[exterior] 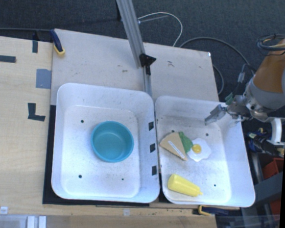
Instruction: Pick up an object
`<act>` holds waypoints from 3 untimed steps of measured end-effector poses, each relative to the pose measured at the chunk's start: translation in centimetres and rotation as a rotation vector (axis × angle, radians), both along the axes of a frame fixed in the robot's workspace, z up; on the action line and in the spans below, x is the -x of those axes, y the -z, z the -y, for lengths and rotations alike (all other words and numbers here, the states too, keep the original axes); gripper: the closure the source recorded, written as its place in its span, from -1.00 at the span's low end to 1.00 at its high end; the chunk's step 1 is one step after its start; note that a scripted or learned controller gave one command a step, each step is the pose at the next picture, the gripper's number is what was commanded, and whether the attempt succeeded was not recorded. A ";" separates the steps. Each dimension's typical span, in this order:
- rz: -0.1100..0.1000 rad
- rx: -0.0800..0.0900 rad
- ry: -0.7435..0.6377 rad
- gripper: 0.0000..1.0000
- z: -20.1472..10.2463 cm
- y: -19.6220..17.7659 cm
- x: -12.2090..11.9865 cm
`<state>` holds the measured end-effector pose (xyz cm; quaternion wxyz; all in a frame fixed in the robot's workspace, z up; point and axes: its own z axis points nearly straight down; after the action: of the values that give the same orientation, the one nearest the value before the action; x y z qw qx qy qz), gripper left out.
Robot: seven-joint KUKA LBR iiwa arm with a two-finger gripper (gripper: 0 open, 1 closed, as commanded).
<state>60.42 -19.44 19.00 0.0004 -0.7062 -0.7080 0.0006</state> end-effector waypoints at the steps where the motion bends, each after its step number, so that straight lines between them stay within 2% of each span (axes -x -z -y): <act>1: 0.000 0.000 0.000 -1.00 0.0 0.0 0.0; 2: -0.007 0.000 0.001 -1.00 0.5 6.3 0.4; 3: 0.001 0.002 0.000 -1.00 0.5 10.3 0.4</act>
<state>59.99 -19.90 8.70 -0.0006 -0.7063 -0.7079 0.0011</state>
